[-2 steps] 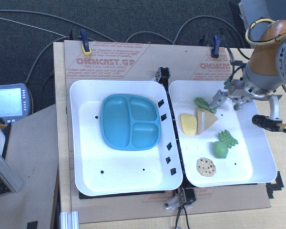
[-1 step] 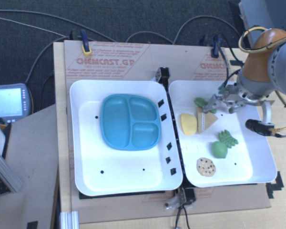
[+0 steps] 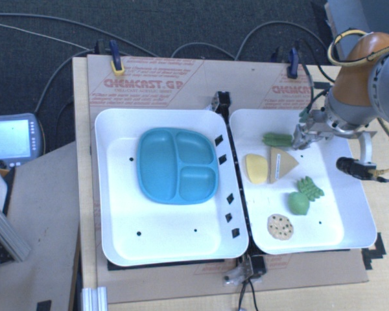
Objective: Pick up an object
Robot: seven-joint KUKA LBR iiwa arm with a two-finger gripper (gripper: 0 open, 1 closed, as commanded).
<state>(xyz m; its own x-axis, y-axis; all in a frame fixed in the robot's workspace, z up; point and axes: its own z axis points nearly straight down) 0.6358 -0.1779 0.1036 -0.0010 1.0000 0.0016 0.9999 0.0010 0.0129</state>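
Two white bins sit side by side on the bench. The left bin [image 3: 110,193] holds a blue tray [image 3: 177,165] with three sections, lying flat. The right bin [image 3: 350,219] holds the small food pieces. A green pickle [image 3: 276,138] lies near the bin's far side, its long axis running roughly left to right across the view, one end pointing toward the divider and the other toward the gripper [image 3: 303,139]. The gripper hangs at that right end, touching or just over it — the view does not settle which, nor how the tool is set. Just below the pickle lie a yellow piece [image 3: 257,168] and a tan wedge [image 3: 284,166] side by side, the wedge's tip pointing right. Nearer the camera is a green leafy item [image 3: 304,195], its frilled top toward the upper right and its round body toward the lower left, and below it a round cookie [image 3: 280,226] with dark spots. The arm [image 3: 360,76] comes in from the right, its orange band above the wrist.
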